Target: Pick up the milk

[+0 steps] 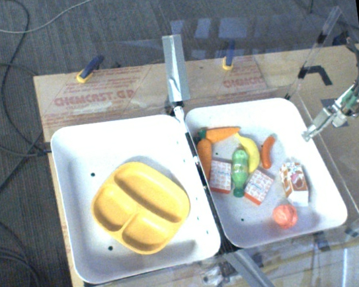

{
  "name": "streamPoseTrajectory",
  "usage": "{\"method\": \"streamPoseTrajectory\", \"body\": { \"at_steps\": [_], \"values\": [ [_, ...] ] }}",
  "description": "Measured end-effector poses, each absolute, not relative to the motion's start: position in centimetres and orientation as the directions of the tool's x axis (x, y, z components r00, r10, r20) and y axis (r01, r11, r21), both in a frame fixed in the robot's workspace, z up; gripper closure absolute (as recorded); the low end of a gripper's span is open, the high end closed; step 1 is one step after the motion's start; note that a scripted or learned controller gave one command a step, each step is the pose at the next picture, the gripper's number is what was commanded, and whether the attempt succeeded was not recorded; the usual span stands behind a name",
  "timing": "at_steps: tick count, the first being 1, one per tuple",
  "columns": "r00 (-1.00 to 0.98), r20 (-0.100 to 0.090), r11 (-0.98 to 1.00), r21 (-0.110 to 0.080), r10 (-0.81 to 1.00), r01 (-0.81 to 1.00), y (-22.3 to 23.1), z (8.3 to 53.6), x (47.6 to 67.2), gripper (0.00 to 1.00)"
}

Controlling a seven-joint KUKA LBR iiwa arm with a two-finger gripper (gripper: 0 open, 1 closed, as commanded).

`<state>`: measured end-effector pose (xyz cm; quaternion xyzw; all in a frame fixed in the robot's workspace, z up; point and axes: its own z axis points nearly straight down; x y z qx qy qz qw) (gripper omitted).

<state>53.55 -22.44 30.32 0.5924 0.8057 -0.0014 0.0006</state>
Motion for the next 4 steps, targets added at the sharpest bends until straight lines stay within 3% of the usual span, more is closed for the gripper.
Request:
{"method": "streamPoseTrajectory", "body": {
  "at_steps": [1, 2, 3, 4],
  "values": [
    [-0.428, 0.002, 0.428, -0.001, 0.904, 0.904, -22.3, 19.8, 51.7, 0.00],
    [-0.439, 0.003, 0.439, 0.001, 0.899, 0.899, -22.2, 11.0, 51.6, 0.00],
    [-0.439, 0.005, 0.439, 0.002, 0.898, 0.898, -22.1, 11.7, 51.7, 1.00],
    [-0.372, 0.001, 0.372, -0.002, 0.928, 0.928, -15.7, 21.0, 50.9, 1.00]
  ]
}}
